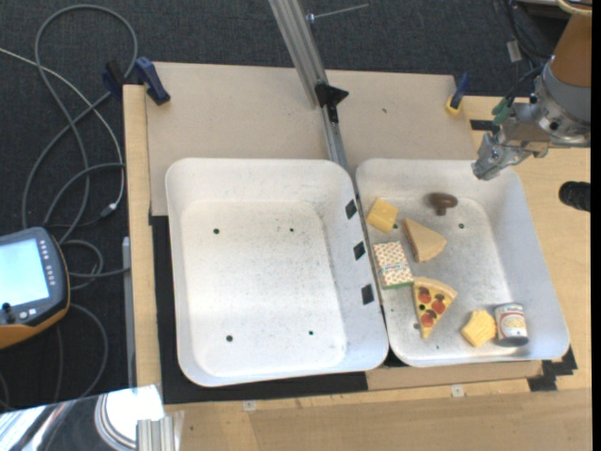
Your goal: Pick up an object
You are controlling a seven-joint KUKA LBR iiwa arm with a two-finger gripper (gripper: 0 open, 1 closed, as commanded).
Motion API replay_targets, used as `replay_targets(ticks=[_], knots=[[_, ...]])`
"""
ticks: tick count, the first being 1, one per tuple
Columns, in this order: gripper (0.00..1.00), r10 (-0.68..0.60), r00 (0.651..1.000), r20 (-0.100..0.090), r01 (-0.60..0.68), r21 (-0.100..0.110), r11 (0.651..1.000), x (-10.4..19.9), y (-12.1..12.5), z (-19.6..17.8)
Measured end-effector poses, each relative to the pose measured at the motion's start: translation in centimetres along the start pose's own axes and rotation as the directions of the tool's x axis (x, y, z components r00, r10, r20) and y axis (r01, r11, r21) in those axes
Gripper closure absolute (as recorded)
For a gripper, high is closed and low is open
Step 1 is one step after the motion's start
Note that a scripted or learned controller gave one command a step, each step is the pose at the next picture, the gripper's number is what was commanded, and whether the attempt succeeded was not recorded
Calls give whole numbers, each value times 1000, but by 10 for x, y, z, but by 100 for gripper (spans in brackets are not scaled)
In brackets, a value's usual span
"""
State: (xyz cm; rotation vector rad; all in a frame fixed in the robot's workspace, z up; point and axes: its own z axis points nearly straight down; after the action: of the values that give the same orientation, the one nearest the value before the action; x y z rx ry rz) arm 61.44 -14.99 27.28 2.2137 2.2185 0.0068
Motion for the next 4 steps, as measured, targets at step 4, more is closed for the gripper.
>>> replay_targets(ticks=[4], knots=[[100, -4, 1000, -5, 5, 13, 1000, 150, -2, 1]])
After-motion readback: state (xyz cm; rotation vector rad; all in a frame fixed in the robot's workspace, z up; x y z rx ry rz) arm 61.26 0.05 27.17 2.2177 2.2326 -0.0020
